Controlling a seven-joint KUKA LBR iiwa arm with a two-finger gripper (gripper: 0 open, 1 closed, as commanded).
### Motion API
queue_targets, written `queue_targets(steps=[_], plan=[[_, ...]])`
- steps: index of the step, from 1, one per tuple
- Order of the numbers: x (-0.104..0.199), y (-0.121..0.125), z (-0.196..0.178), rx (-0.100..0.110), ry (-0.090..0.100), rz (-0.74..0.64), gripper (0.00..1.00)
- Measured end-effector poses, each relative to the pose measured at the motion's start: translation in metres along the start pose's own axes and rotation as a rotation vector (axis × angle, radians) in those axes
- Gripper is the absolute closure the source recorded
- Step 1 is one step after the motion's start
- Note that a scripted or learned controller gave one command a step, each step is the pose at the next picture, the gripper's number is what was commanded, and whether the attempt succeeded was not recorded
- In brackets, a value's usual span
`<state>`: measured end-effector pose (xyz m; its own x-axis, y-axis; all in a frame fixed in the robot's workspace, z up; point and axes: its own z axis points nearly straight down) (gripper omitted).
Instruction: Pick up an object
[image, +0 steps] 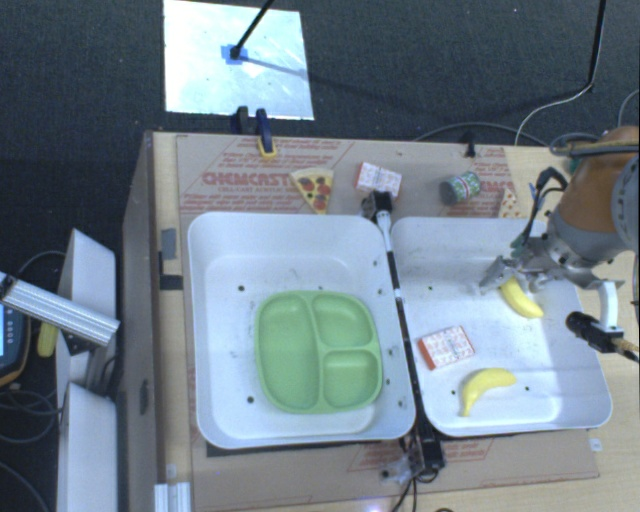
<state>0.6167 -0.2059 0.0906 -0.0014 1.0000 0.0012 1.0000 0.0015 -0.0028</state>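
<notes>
At the left of the frame, the left bin (215, 300) holds a green divided plate (318, 350). Right of the divider, the right bin (440, 250) holds a small red-and-white card (446, 346) near its centre and a banana (485, 385) toward the lower edge. Farther right, a second banana (521, 299) lies just under the pincer (518, 272), apparently touching it; whether the pincer is spread or pressed together I cannot tell.

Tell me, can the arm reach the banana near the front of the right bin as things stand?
Probably yes. That banana lies alone on the open floor of the right bin, and the gripper is already over this bin, beside the other banana.
</notes>
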Motion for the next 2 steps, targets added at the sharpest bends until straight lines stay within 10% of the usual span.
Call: queue_targets(steps=[1,2], plan=[[0.0,0.003,-0.013,-0.008,-0.003,-0.002,1.0],[0.102,0.039,-0.034,-0.006,0.001,-0.003,1.0]])
